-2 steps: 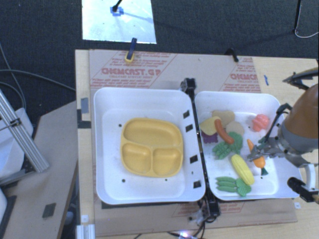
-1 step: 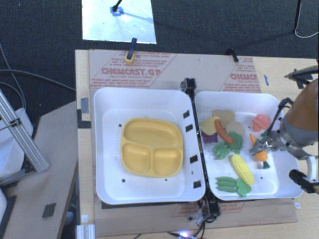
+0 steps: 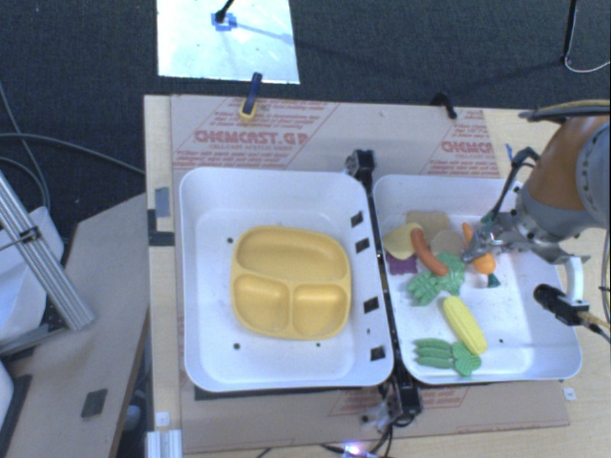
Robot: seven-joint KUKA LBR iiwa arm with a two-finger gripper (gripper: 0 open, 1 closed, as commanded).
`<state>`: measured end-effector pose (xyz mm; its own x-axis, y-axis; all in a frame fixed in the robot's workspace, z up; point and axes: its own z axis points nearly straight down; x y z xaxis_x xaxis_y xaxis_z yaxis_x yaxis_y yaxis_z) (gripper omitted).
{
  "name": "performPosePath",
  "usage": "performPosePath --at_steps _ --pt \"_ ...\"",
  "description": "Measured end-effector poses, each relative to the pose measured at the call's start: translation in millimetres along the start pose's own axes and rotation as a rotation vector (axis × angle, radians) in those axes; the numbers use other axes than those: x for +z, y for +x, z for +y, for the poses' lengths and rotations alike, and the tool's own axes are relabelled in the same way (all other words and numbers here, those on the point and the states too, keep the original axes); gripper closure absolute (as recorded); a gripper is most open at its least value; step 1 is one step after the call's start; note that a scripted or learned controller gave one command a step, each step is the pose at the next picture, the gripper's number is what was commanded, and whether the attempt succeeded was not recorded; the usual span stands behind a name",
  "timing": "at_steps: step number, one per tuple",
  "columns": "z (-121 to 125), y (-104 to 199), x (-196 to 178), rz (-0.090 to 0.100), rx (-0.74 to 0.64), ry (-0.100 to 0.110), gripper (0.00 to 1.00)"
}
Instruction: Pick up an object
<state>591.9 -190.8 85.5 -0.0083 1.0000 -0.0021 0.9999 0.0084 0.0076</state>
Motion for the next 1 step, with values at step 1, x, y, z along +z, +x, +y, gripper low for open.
performPosePath --at_steps 1 --pt "19.7 79.9 0.5 0.002 -0.003 0.004 1.00"
